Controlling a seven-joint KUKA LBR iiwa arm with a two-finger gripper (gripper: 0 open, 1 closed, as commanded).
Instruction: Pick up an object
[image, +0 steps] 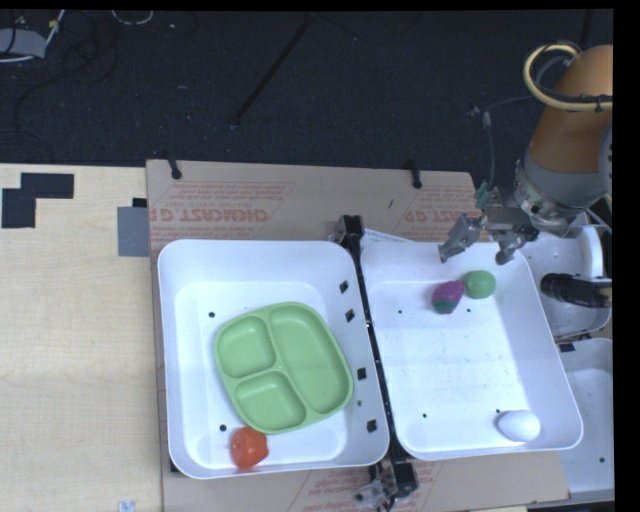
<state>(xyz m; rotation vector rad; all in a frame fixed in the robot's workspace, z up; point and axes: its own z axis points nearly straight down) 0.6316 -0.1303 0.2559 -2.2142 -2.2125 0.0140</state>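
though near, ball below fingers

Red print runs across the cardboard sheet beyond the bins, upside down and too blurred to read.

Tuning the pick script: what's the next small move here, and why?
Probably lower the hand straight down, nudged slightly toward the green ball. The hand hangs open above the right bin's far edge, holding nothing, with the ball just below it beside the purple piece.

One fixed overhead camera, slanting down on both bins.
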